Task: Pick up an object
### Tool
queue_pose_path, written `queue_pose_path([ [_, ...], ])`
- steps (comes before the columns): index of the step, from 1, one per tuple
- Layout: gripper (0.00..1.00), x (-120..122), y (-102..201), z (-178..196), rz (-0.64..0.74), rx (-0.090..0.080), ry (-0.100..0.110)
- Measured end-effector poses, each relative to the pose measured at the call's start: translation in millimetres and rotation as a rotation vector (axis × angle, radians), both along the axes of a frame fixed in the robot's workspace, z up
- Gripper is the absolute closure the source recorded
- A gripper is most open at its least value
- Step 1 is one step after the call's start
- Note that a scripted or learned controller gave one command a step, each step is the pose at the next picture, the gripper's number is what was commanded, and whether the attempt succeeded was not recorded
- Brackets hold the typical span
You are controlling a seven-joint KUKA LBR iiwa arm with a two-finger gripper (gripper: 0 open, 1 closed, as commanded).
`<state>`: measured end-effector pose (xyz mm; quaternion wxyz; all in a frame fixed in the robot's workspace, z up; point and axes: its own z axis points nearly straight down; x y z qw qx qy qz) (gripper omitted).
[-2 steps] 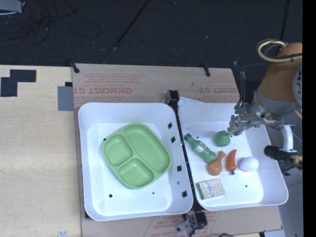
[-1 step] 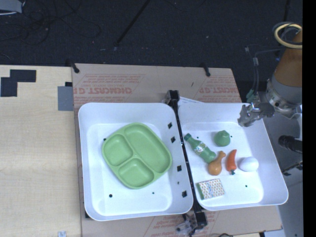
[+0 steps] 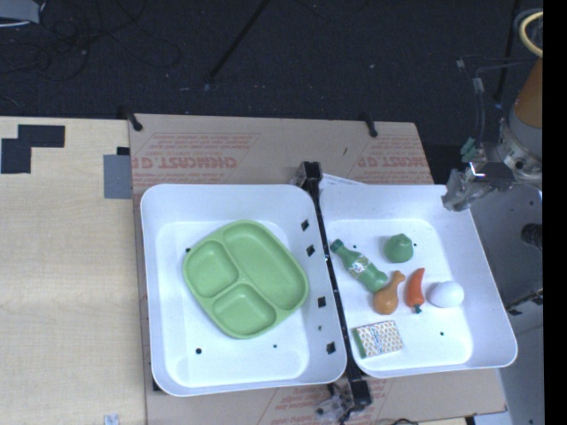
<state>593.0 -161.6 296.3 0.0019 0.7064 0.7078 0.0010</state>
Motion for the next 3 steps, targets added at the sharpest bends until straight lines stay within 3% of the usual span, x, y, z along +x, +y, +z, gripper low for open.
queue_pose_path([
  [3, 1.0, 37, 167, -41, 0.003, 0.003, 0.006],
])
